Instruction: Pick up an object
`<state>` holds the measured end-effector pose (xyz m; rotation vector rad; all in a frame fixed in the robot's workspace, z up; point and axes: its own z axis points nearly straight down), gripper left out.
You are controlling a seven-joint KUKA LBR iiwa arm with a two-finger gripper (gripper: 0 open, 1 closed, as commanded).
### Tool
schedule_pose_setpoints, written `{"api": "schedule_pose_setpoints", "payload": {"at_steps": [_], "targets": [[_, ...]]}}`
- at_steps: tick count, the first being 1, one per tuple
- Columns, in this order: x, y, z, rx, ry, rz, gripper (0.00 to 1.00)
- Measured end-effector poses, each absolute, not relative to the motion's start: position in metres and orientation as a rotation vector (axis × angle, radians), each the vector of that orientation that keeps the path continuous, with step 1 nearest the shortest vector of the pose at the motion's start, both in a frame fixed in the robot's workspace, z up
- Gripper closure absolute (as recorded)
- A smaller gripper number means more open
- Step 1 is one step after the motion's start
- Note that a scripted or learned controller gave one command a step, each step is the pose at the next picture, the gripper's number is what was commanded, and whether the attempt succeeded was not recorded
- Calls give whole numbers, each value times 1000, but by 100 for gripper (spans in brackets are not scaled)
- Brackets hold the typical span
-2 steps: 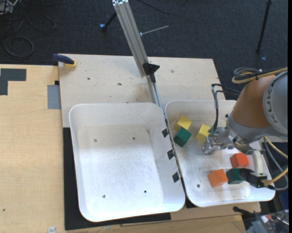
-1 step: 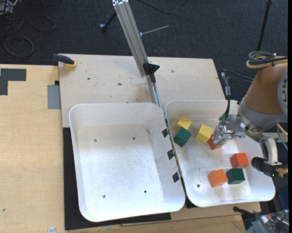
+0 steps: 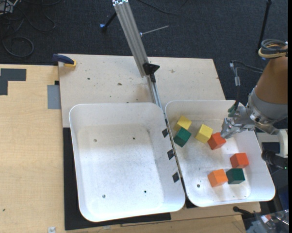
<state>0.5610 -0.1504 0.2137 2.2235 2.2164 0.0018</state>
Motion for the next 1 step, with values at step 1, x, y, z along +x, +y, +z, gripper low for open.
{"api": "schedule_pose_setpoints", "payload": {"at_steps": [1], "targets": [[572,-150,267,2218,2220,3,100]]}}
